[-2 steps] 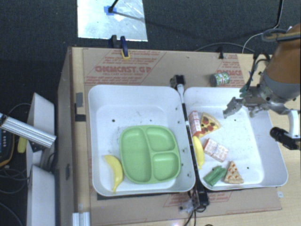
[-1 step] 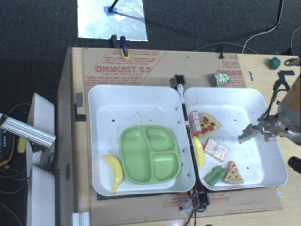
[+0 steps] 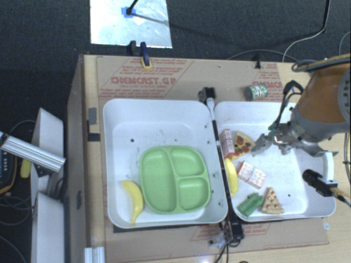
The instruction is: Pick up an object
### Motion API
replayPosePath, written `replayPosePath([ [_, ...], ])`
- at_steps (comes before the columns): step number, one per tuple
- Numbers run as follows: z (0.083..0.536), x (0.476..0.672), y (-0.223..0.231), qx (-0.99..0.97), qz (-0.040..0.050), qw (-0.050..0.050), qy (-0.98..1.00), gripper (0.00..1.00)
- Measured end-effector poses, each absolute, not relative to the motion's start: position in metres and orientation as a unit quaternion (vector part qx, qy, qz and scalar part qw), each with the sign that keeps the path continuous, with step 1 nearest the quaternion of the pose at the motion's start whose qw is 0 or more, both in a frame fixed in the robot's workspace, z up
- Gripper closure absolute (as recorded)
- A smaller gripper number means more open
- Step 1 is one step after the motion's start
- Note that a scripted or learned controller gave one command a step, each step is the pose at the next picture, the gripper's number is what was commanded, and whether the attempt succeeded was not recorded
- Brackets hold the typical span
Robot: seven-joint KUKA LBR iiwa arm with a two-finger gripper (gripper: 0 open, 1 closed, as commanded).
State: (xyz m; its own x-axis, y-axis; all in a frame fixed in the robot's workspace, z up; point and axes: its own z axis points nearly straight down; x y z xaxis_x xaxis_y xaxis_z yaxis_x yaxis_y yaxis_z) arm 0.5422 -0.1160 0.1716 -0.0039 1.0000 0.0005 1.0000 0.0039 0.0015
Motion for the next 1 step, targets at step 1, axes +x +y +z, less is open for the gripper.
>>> replayPosePath([
  [1, 0.1308, 0.6404, -0.1794, 0.706, -0.0001, 0.001, 0.708, 0.00],
])
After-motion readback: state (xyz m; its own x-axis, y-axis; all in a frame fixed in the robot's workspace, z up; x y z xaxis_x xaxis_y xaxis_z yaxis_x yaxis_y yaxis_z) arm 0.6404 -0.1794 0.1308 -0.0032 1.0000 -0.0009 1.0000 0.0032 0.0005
